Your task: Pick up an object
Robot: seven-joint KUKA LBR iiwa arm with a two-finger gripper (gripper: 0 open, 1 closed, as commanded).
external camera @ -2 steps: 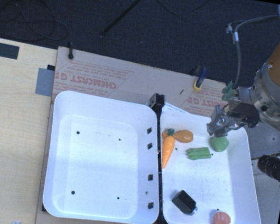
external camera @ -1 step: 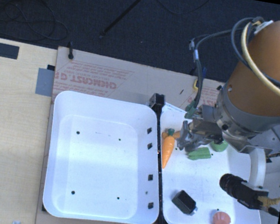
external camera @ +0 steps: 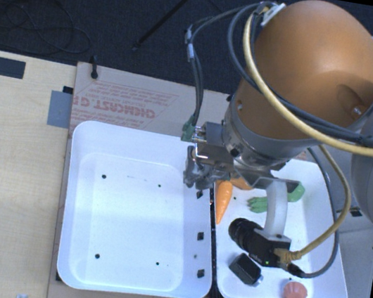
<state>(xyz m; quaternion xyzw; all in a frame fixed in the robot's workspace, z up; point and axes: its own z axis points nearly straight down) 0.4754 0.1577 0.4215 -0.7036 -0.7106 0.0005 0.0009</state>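
I count two white bins: a left bin (external camera: pixel 91 163) and a right bin (external camera: pixel 322 290). In the right one I make out one orange carrot (external camera: pixel 222 199), one green piece (external camera: pixel 259 204), one pinkish-red round item (external camera: pixel 295 292) and one black block (external camera: pixel 246 269)

white bins (external camera: pixel 120 283); orange carrot (external camera: pixel 222 199); green piece (external camera: pixel 259 204); pink ball (external camera: pixel 295 292); black block (external camera: pixel 246 269); orange arm band (external camera: pixel 315 67)

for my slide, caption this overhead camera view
Grey-and-orange arm over the right white bin, near an orange carrot, green pieces and pink round object.
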